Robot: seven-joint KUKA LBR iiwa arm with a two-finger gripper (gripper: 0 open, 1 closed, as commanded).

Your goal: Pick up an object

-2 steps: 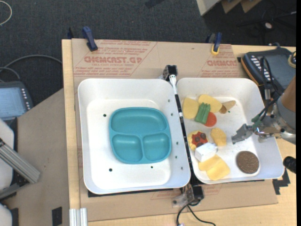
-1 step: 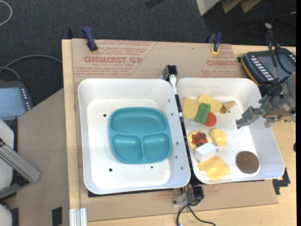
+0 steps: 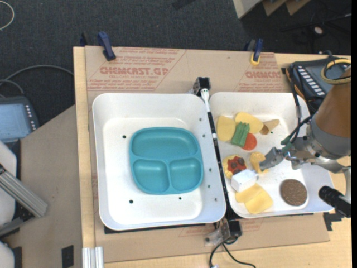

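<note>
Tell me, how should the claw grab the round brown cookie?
The brown cookie lies flat, alone in the right bin, with bare floor around it. Probably best from straight above, the claw pinching opposite edges of its rim, since no face stands up to grip.

The arm [image 3: 333, 128] is a thick rounded body, its upper section an orange-brown band and the section below it grey. Dark cables run along its wrist, with a small green patch beside them. The gripper [image 3: 271, 159] is slim, grey metal, ending in the narrow jaws.
</note>
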